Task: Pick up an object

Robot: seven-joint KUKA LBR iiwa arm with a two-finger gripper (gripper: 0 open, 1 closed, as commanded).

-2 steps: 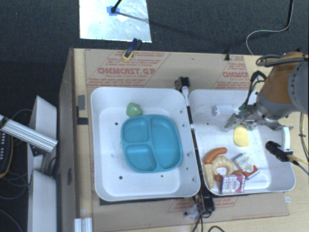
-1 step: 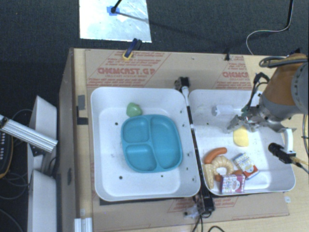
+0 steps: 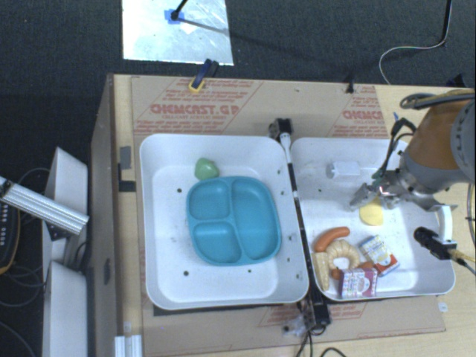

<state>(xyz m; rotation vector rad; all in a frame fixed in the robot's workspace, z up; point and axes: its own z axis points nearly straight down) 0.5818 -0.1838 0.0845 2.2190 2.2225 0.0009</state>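
Grey metal hand (image 3: pixel 374 194) sits low in the right bin (image 3: pixel 428 281), just left of the orange wrist band. Its two fingers look splayed apart, nothing between them. Yellow rounded object (image 3: pixel 372 215), lemon-like, lies just below the fingertips; can't tell if touching. That's my guess at the target.

To do the grasp well: centre the fingers over the yellow piece, one each side of its widest part, drop until the tips are near the bin floor, then close. It looks smooth and round, so an off-centre pinch would likely squirt it sideways. Lift straight up.

Other stuff in the right bin, toward the near corner: orange sausage shape (image 3: pixel 332 237), pale ring-shaped pastry (image 3: pixel 343 254), small red-and-white printed pack (image 3: pixel 378 252), pink carton (image 3: pixel 358 282). All clustered, touching or nearly so, so harder picks. A translucent small item (image 3: pixel 344 170) lies apart by the far wall.

Left bin (image 3: pixel 160 274) holds a blue plastic divided tray (image 3: pixel 233 220), glossy, with rounded corners, and a green lump (image 3: pixel 206 169) at its far edge. Both bins are white, shallow, smooth. Worktop (image 3: pixel 245 103) is printed cardboard-like sheet.
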